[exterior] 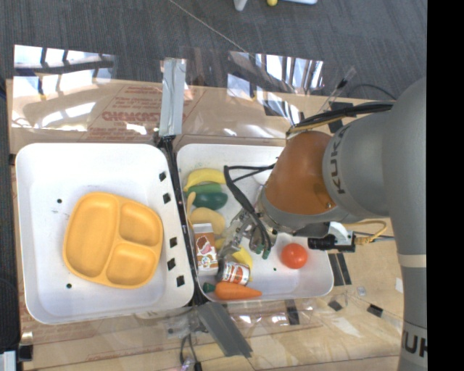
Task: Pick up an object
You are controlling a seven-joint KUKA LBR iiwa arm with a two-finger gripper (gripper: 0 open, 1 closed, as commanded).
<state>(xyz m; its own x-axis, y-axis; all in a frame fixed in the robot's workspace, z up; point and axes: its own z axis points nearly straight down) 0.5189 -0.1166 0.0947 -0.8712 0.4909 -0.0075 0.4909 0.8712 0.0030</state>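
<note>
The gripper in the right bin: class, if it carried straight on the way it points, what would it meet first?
Most likely the small can, lying just beyond the gripper toward the bin's near edge, with the carrot behind it; depth is unclear.

The arm's orange band (303, 177) hides much of the right bin's (319, 286) floor at centre right. The gripper (243, 239) covers part of the yellow items below it. A white object (240, 4) is cut off at the top edge.
</note>
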